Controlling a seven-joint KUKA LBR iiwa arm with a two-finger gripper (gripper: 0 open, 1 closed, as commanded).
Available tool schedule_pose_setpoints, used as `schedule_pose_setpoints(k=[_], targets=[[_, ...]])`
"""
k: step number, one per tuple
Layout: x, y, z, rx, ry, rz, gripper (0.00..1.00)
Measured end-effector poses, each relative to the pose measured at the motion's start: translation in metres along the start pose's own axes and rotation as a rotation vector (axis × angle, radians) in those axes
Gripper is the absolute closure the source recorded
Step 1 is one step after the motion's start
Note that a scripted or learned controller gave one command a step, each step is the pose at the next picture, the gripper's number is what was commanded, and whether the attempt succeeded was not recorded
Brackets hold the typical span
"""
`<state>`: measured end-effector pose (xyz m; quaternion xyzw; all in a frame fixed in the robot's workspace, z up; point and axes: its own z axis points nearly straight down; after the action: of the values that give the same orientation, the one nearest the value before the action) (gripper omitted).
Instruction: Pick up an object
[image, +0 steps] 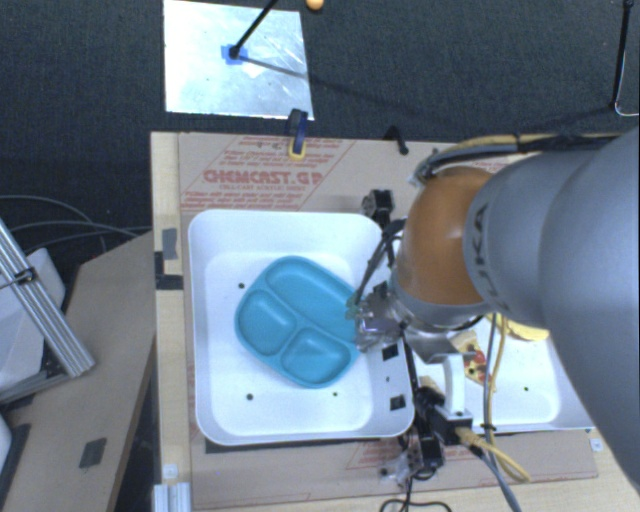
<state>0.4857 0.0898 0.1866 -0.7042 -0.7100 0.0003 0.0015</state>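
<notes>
A blue divided plate (296, 320) with three compartments lies in the left white bin (215, 300), tilted diagonally across its floor. My arm reaches in from the right, its orange band and grey wrist hanging over the wall between the two bins. The gripper (366, 320) is at the plate's right edge, low over the bin, partly hidden under the wrist. I cannot make out whether anything is between its fingers.
The right white bin (530, 395) is mostly covered by the arm; a small reddish-yellow object (475, 362) shows in it beside the wrist. Cardboard sheet (265, 170) lies under the bins. A silver panel (238, 58) sits beyond the bench.
</notes>
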Motion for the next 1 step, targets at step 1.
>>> schedule_pose_setpoints(k=[1], targets=[[0.0777, 0.0649, 0.0529, -0.007, 0.000, -0.002, 1.00]])
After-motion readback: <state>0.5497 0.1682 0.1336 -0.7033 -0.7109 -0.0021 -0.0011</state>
